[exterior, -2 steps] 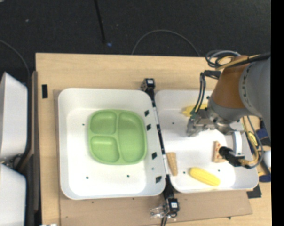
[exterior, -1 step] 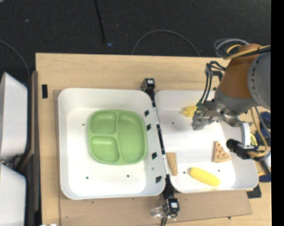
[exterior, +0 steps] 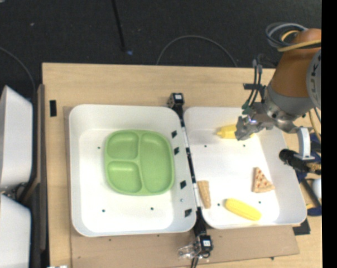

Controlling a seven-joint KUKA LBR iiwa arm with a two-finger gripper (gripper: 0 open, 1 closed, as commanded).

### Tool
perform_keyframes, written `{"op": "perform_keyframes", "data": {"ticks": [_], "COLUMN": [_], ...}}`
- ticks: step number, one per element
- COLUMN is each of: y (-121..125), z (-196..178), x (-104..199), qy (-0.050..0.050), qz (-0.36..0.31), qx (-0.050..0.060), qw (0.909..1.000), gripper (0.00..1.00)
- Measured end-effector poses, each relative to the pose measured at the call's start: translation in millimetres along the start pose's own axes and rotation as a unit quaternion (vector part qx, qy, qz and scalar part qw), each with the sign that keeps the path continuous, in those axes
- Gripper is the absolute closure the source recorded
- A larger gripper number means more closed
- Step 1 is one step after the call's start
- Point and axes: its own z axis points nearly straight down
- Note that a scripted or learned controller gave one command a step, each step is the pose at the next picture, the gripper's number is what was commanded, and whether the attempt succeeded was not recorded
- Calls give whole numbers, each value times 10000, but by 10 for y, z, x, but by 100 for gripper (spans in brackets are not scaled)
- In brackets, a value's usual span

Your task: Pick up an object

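Corn cob (exterior: 242, 209): yellow, lying on its side near the front edge of the right bin (exterior: 224, 166), closest to the camera of the bin's contents.
Bread stick (exterior: 204, 194): tan, lying lengthwise just beside the right bin's left wall, near the corn cob but apart from it.
Pizza slice (exterior: 262, 181): a small triangular wedge, orange with darker spots, on the bin floor toward the right side, above and right of the corn cob, touching nothing else.
Yellow object (exterior: 226, 131): small, in the back part of the right bin, just left of the gripper; its right end meets the fingertips, and it looks like a piece of toy fruit, though it is too small to name.
Gripper (exterior: 242, 130): dark, tilted down and leftward into the back of the right bin, tip at the yellow object's right end; whether the fingers are spread or closed, and whether the object sits between them, I cannot tell from this angle.
Arm (exterior: 294, 82): grey wrist under an orange band, reaching in from the right over the bin's back right corner.
Left bin (exterior: 85, 205): white, side by side with the right bin, their inner walls touching along a clipped seam.
Green plate (exterior: 139, 162): pale green, three compartments, lying flat near the middle of the left bin.
Bench (exterior: 57, 82): light wood, carrying both bins.
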Motion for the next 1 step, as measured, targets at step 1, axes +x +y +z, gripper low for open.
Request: {"op": "perform_keyframes", "data": {"ticks": [1], "y": [13], "z": [-236], "x": [-12], "qy": [4], "qz": [-6], "qx": [19], "qw": [10000], "gripper": [100]}}
